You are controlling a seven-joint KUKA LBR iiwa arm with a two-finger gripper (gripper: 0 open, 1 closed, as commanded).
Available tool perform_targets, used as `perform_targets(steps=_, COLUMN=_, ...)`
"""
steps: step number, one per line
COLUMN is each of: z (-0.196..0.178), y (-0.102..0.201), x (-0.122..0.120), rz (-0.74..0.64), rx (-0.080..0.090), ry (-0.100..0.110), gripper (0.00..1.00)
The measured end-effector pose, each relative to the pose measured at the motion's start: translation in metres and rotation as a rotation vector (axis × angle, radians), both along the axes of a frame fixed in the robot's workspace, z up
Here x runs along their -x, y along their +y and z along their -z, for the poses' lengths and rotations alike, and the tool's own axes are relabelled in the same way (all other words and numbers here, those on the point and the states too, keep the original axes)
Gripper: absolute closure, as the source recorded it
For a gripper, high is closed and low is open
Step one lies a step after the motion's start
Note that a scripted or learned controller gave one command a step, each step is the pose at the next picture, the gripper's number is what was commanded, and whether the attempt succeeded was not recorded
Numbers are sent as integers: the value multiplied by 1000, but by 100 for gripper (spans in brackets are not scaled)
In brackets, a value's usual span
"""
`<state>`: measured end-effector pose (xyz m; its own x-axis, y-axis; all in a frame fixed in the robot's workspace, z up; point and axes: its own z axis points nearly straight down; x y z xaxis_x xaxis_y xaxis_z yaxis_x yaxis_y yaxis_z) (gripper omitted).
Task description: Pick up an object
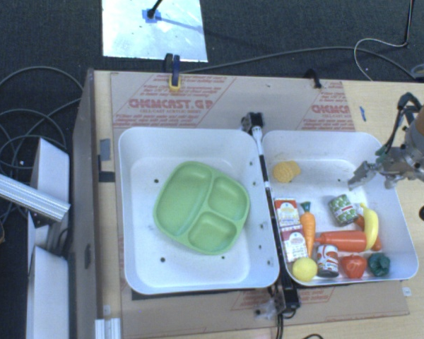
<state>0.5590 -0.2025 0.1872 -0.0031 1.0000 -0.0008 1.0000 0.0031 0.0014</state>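
Observation:
The right bin [325,147] holds several toy foods. A ridged yellow piece [286,171] lies alone near its back left. A green can [344,209], a banana [371,226], a carrot [308,232], a red and white carton [288,228], a long orange-red piece [343,241], a lemon [304,269], a small red can [327,258], a red vegetable [353,265] and a broccoli [379,263] crowd the front. My gripper [372,180] hangs over the bin's right side, just behind the green can, open with nothing between its fingers.
The left bin [145,154] holds a green divided plate [201,207]. A black divider clip [254,123] sits where the two bins meet. Cables and a metal rail [28,195] lie off the bench to the left.

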Motion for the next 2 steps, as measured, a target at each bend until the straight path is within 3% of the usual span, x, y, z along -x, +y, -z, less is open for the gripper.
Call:
perform_targets(steps=1, z=40, y=81, x=16, rz=-2, rx=-3, ry=1, gripper=0)
perform_targets(steps=2, z=98, y=96, x=35, rz=1, rx=0, ry=-13, gripper=0)
